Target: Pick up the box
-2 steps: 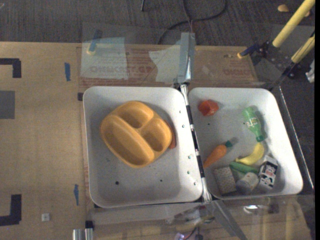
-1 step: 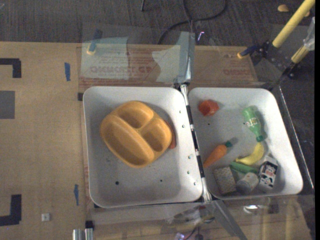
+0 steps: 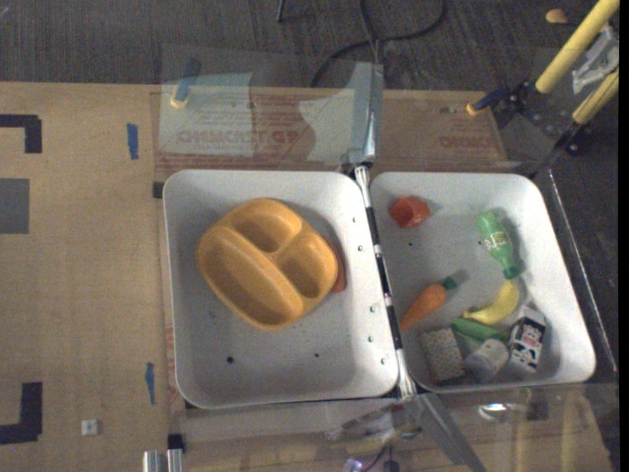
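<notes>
Box, small white printed carton (image 3: pixel 528 340), lay ungrasped in the right white bin's (image 3: pixel 560 234) near corner beside a banana (image 3: pixel 494 306); approach pending; gripper state untellable.

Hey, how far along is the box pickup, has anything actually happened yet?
Nothing looks done so far. The box sits in the right bin, near its front right corner, crowded by the banana and a grey can. Nothing is in hand. All of it is left: reaching in, closing on the box and lifting it.
</notes>
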Controlling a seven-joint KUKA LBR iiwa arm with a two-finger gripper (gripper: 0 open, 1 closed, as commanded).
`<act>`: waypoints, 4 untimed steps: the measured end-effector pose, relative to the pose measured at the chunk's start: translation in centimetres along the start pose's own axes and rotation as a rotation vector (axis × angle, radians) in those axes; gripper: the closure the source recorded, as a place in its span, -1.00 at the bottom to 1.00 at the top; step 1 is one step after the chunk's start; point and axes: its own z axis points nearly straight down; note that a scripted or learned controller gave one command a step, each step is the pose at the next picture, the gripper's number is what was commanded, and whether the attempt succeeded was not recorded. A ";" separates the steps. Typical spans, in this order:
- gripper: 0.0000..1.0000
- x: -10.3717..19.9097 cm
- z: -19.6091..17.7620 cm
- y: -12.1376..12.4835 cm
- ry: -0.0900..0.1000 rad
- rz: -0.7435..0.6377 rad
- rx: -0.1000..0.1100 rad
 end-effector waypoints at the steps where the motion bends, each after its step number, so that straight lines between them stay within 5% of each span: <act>1: -1.00 11.3 11.7 -6.5 0.003 0.170 0.006; 2: -1.00 4.7 32.8 -11.7 0.003 0.056 0.005; 3: 1.00 4.6 31.8 -11.7 0.003 0.060 0.002; 4: 1.00 1.5 17.9 -11.6 0.002 -0.198 0.001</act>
